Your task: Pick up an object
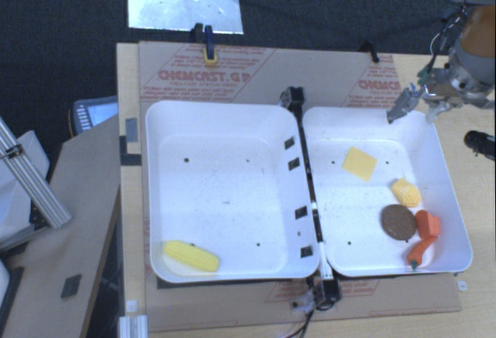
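Pincer (414,104) hovers over the far right corner of the right bin (449,174), fingers spread wide, nothing between them; likely staged for a descent. Candidate objects cluster along that bin's right wall: flat yellow cheese slice (359,163), small knobbly corn piece (406,192), matte brown disc (398,222), smooth orange carrot (423,238) touching the disc. All look like moulded plastic. A yellow corn cob (191,255) lies alone in the left bin's (155,174) near left corner.
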Available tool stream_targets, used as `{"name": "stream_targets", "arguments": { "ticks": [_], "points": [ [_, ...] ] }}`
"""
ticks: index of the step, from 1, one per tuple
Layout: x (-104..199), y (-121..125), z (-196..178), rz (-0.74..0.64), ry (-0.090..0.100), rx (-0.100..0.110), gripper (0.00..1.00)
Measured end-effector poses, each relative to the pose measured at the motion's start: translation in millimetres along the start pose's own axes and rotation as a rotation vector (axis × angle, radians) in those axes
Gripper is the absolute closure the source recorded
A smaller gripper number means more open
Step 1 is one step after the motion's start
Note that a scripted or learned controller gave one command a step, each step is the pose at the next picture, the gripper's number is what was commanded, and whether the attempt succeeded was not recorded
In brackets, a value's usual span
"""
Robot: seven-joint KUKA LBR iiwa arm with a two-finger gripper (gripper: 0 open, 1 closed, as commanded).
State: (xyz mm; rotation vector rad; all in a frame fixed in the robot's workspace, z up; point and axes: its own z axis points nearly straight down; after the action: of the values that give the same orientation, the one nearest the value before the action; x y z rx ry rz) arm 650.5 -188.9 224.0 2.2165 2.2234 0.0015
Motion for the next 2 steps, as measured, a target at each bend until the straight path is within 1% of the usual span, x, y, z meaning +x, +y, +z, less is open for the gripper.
{"name": "stream_targets", "arguments": {
  "ticks": [1, 2],
  "points": [
    [-18, 17, 118, 0.000, 0.001, 0.005, 0.00],
    [-17, -9, 140, 0.002, 0.000, 0.003, 0.00]
  ]
}}
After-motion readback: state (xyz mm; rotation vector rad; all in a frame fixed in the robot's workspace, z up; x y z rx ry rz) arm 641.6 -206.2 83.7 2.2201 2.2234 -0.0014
